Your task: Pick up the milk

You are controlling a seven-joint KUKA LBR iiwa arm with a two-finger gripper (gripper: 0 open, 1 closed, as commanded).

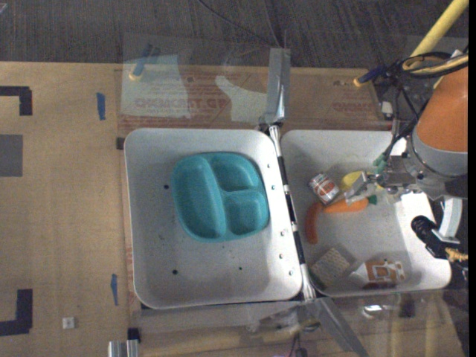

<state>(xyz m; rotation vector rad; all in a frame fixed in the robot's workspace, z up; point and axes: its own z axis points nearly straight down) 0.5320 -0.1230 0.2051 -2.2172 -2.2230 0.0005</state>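
The milk (384, 272), a small carton with a brown-and-white face, lies flat near the front edge of the right bin (297, 151), well apart from the claw (366, 190) and at about five o'clock from it. The claw hangs over the middle of that bin at the end of the grey arm (446, 136) with its orange band, reaching in from three o'clock. How far its fingers are spread cannot be told, since they blur into the things beneath; nothing can be seen gripped between them. The tip sits right at a yellow piece (352, 178) and the near end of an orange carrot (344, 207), though contact with either is not certain. Just beside, at nine o'clock from the claw, lies a small can (324, 187) with a red-and-white label too blurred to read. A reddish sausage (313, 223) curves below the can, and a tan cracker (332, 264) rests at nine o'clock from the milk, near it but apart. The print on the carton is too small to make out. In the left bin (149, 274) a teal plate (221, 196) with three sections sits alone. Behind the bins, at twelve o'clock, a clear sheet (186, 88) covers brown card bearing faint lettering that cannot be read.
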